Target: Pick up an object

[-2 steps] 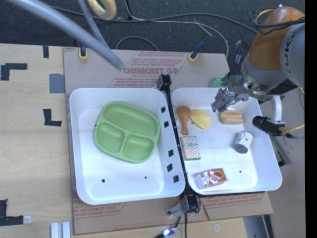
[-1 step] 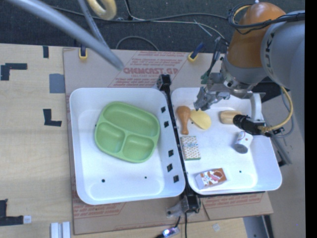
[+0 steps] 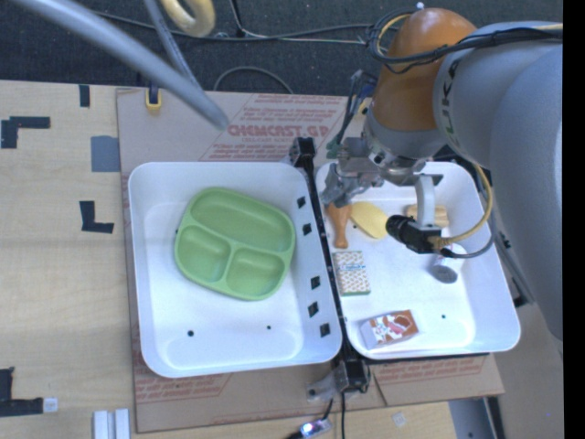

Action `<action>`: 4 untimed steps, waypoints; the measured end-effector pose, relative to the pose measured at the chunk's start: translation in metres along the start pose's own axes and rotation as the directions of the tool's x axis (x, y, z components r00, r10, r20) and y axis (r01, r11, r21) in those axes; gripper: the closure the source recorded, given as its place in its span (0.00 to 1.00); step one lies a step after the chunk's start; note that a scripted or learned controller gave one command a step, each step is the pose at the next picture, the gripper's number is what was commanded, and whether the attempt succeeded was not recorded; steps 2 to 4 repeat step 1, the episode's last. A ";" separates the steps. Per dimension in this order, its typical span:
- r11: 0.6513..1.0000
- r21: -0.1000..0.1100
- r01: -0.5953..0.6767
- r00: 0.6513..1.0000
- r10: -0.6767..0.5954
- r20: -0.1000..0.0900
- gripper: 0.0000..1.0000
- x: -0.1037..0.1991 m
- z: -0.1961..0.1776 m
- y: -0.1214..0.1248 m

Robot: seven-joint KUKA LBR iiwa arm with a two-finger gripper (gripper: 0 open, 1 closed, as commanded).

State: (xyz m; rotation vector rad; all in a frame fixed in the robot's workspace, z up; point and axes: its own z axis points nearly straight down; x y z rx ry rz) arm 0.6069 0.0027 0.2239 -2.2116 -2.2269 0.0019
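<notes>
Over the right bin (image 3: 489, 337), pincer (image 3: 340, 193) sits above the orange toy (image 3: 339, 225); its state you cannot tell. Centre on the toy, clear of the yellow piece (image 3: 370, 219).

You are looking at a robotics lab bench: a grey industrial arm (image 3: 494, 108) with an orange band reaches over two shallow white bins (image 3: 151, 245) set on cardboard (image 3: 274, 122), with black tape marks (image 3: 91, 218) on the wooden benchtop and cables (image 3: 233, 12) trailing across dark carpet behind.
</notes>
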 end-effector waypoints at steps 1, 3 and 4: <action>1.000 0.000 0.000 1.000 0.000 0.000 1.00 0.060 0.005 -0.009; 1.000 0.000 0.000 1.000 0.000 0.000 1.00 0.060 0.005 -0.009; 1.000 0.000 0.000 1.000 0.000 0.000 1.00 0.060 0.005 -0.009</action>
